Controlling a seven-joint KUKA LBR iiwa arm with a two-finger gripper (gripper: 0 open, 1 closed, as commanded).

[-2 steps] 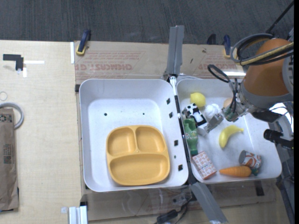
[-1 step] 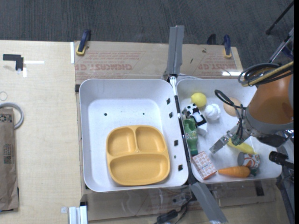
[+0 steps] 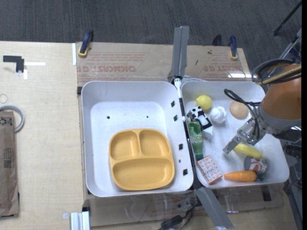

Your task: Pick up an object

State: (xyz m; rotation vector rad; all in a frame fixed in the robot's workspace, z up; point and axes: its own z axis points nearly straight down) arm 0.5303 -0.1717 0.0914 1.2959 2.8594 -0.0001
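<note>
Gripper (image 3: 233,145) low over right bin (image 3: 280,174), fingers (image 3: 229,147) slightly parted, nothing between them. Banana (image 3: 248,150) just beside fingertips, toward arm side, not gripped. Carrot (image 3: 241,177) and small carton (image 3: 209,169) nearer front wall, apart from fingers. Lemon (image 3: 204,102), egg (image 3: 238,110), white ball (image 3: 218,114) toward back. Green packet (image 3: 195,138) along divider. Yellow divided tray (image 3: 142,158) in left bin (image 3: 91,128).
</note>
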